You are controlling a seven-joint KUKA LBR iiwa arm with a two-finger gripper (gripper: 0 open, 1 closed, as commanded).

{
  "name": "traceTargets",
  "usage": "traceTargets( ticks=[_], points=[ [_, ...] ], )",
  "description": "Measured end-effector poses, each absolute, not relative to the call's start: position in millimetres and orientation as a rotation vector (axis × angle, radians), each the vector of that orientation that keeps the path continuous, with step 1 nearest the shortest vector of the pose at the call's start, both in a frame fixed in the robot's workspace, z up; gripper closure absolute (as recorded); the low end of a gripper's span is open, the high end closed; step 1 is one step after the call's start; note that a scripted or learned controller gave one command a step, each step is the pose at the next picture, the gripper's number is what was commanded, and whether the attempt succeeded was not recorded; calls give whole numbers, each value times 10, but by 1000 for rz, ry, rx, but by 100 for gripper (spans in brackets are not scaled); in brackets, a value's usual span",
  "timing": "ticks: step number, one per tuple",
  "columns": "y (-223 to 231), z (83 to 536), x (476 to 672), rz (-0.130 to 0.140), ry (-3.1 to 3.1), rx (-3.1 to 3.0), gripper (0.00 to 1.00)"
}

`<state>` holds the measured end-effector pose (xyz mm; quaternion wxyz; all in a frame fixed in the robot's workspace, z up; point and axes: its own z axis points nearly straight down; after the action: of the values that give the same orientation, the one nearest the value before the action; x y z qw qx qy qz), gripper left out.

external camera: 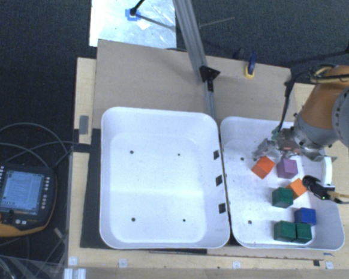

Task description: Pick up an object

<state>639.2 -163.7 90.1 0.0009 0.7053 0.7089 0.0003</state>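
end effector | grip state unclear, seemingly just above orange block | right bin

Bright, even light; sharp focus, soft shadows.

To my left, a teach pendant lies on dark carpet; a metal pole crosses the tabletop.

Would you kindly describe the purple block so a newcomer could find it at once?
Look in the right bin, just below the gripper. The purple block sits beside an orange block. It is the one purple piece among orange, green and blue ones.
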Motion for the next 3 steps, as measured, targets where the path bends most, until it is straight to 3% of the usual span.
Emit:
traceTargets(
  ticks=[1, 3],
  points=[
    [-1640, 1033, 6408, 5, 2226, 2209, 100],
    [-1698, 2234, 6419, 8, 2222, 2209, 100]
  ],
)
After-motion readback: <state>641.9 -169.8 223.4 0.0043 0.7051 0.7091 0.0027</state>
